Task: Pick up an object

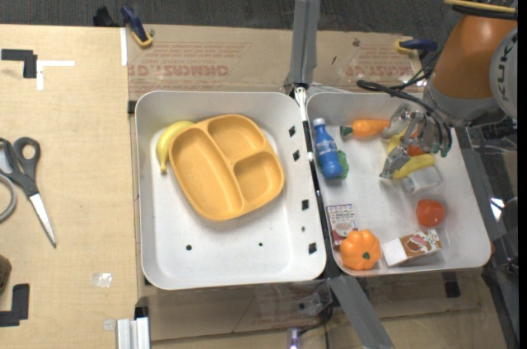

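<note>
1. Looking down through the camera view, I see my claw [405, 151] low in the right bin [461, 257], near that bin's far edge, with the grey arm [473, 59] reaching in from the right.
2. A yellow object [414, 165] sits right at the fingertips, with something red just above it; I cannot tell whether the claw is open, closed, or gripping either one.
3. Other candidates in that bin: a carrot [368, 127] toward the far edge, a blue bottle [327, 150] along the left wall, a tomato [430, 212], a small pumpkin [360, 248] and a carton [417, 245] at the near edge.
4. The left bin [165, 257] carries an orange divided plate [226, 166] with a banana [167, 143] tucked beside it.
5. My judgement: I'd centre the fingers across the yellow piece's narrow side, squeeze firmly, then lift straight up, clear of the bin wall.
</note>
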Action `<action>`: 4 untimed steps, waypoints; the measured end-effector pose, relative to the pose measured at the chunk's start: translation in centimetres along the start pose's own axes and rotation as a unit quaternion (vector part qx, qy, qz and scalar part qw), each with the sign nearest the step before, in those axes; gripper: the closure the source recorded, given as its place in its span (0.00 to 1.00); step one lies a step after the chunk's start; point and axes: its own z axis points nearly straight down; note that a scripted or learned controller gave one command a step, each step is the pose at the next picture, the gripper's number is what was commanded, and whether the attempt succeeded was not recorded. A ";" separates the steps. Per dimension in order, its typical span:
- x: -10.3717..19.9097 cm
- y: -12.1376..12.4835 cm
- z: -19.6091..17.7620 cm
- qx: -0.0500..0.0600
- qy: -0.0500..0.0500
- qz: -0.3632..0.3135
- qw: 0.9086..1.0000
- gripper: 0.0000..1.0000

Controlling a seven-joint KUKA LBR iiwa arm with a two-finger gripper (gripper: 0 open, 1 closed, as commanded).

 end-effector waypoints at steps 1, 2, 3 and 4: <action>3.6 0.4 0.1 0.000 0.001 0.086 0.996 0.00; 0.6 4.2 0.2 0.005 0.009 0.145 0.989 0.00; 0.3 4.4 -0.7 0.003 0.002 0.143 0.990 1.00; 9.6 10.3 -9.9 0.001 0.002 0.269 0.963 1.00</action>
